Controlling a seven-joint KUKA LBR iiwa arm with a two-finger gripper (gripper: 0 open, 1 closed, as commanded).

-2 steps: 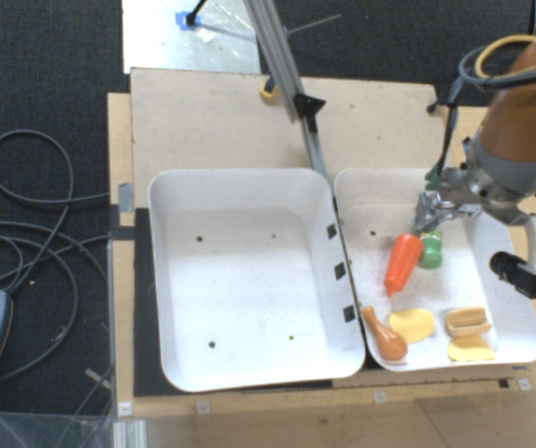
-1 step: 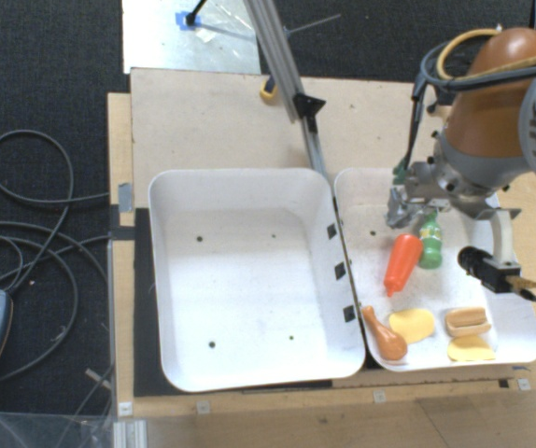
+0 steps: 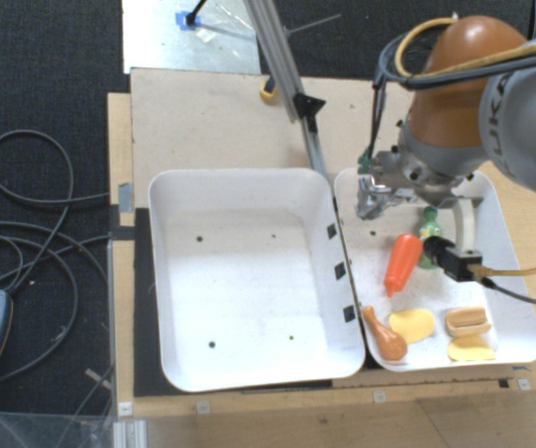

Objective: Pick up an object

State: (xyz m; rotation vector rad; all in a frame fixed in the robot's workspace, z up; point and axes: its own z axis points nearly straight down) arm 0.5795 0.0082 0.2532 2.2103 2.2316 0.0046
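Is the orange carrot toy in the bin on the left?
No, the carrot lies in the right bin, beside the gripper and the other toy foods.

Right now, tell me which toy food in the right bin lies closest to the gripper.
The orange carrot, lying just below the gripper. The chicken drumstick, yellow piece and hot dog all sit farther away, along the bin's near edge.

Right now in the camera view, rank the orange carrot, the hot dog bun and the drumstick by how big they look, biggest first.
1. orange carrot, clearly the longest.
2 and 3. drumstick and hot dog bun look about alike in size, the drumstick a bit longer and the bun a bit wider, so I won't rank them against each other.
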